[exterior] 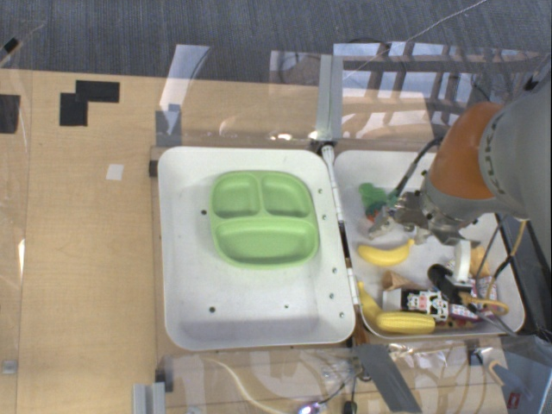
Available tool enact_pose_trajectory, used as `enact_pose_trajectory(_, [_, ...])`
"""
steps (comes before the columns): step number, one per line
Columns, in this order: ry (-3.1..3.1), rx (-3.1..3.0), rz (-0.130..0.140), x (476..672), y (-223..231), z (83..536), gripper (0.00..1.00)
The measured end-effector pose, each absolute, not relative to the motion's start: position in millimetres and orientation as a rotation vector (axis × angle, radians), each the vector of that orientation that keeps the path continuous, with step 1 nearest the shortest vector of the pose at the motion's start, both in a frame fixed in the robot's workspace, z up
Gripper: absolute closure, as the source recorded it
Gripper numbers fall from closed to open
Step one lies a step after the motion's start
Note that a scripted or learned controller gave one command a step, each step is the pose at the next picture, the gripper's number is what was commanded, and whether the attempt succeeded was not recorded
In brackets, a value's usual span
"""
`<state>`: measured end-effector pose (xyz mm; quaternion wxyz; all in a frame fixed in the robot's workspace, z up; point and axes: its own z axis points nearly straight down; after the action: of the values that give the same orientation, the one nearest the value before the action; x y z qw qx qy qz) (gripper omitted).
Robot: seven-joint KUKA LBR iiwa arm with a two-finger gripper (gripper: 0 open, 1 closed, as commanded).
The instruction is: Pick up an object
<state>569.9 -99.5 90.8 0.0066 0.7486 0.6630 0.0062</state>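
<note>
My gripper (382,221) hangs low over the upper left part of the right bin (345,198), at the end of the grey arm with its orange band (457,158). It is just below a green object (373,197) and just above a yellow banana (385,254). Nothing can be made out in its grasp. Further down the bin lie a second banana (405,323), a small brown piece (392,280) and a small printed box (423,301).
The left bin (185,257) holds a green divided plate (263,217). A metal divider (338,222) separates the two bins. Another yellow piece (369,300) lies against the right bin's left wall. Clear panels stand behind the bins.
</note>
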Motion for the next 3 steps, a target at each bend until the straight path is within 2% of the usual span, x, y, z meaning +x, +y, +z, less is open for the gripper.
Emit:
enact_pose_trajectory(1, [2.106,2.312,0.020,545.6,-102,91,0.00])
enact_pose_trajectory(2, [1.878,2.515,0.005,514.7,-85,161,0.00])
enact_pose_trajectory(3, [2.193,2.235,0.015,546.1,-101,91,0.00])
